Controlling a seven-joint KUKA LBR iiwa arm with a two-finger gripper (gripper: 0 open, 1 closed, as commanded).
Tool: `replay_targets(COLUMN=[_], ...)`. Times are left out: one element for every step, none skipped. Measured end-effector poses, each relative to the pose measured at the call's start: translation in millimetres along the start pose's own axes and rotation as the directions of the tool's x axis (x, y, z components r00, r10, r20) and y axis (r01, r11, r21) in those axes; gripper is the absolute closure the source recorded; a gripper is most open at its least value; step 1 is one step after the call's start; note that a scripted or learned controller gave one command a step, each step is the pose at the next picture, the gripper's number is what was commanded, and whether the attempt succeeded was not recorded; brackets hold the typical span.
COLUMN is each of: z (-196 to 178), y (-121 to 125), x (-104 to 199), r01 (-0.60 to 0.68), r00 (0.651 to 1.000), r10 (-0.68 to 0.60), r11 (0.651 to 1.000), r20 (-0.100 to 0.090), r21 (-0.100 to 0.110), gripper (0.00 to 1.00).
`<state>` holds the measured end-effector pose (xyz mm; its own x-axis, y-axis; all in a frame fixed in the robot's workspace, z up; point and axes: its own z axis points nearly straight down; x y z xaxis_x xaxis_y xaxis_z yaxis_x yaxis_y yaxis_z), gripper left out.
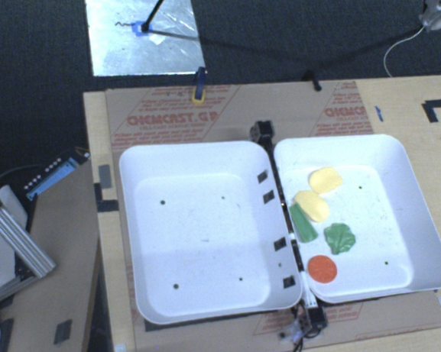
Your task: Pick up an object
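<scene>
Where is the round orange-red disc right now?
The round orange-red disc lies in the right white bin, near its front edge, just below the green leafy piece.

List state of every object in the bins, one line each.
Upper yellow piece: lying flat in the right bin, apart from the rest.
Lower yellow piece: lying flat, touching the green strip.
Green strip: flat beside the bin's left wall.
Green leafy piece: flat, on its own.
Orange disc: flat, near the front.
</scene>
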<state>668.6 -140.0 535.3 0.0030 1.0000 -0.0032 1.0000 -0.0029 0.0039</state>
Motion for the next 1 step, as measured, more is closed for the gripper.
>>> replay_targets(z=[-0.1], y=[-9.4], x=[-68.3], r01=[-0.002], r00=[1.000], r10=[0.002], r11=[1.000], r20=[0.001], r21=[0.001], gripper=[1.00])
